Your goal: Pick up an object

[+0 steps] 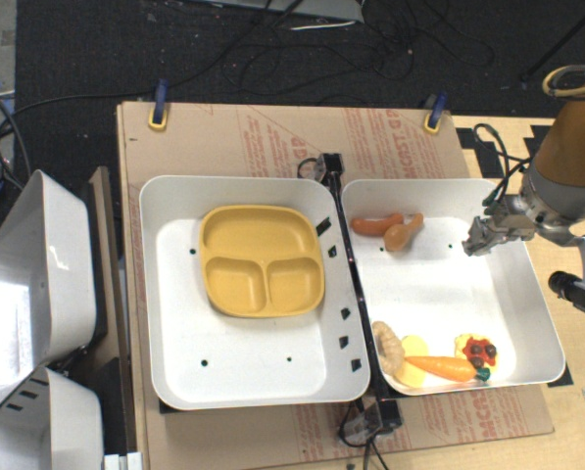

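Observation:
In the right bin (517, 302), a red sausage (373, 225) and a brown drumstick (403, 233) lie together near the back left corner. Along the front wall lie a tan potato-like piece (387, 346), an orange carrot (441, 367), a yellow slice (415, 347) and a small piece with red berries (478, 349). My gripper (480, 240) hangs over the back right part of this bin, well right of the drumstick, with nothing visible between its fingers. The left bin (174, 360) holds a yellow divided plate (263, 260).
Both bins sit on a cardboard sheet (263, 130) held by two clamps at the back. A black divider with clips (351, 292) runs between the bins. White containers (32, 282) stand off the left side. Cables lie on the dark floor behind.

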Controlling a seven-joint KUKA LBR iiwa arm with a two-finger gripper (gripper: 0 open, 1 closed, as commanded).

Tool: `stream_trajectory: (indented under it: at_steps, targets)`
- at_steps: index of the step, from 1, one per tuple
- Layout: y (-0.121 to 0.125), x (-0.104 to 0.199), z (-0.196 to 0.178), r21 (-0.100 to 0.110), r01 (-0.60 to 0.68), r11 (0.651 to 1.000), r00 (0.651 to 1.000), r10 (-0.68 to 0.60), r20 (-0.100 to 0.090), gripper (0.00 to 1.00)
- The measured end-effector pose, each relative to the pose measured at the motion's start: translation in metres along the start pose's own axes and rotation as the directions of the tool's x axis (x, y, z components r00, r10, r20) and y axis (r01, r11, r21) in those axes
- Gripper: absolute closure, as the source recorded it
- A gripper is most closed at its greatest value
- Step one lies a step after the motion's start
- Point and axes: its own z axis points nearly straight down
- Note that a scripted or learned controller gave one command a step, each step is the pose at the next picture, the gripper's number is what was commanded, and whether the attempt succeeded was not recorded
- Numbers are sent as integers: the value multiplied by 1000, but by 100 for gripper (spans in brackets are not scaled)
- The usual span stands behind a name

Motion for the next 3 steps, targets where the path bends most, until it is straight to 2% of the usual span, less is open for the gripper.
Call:
stream_trajectory:
  at_steps: [1,2,3]
  targets:
    - [2,0,-54,-1,1,1000,1000,-1,1,100]
    - [7,60,-47,7,6,1000,1000,-6,-5,100]
    - [9,109,-59,6,6,1000,1000,-6,-5,100]
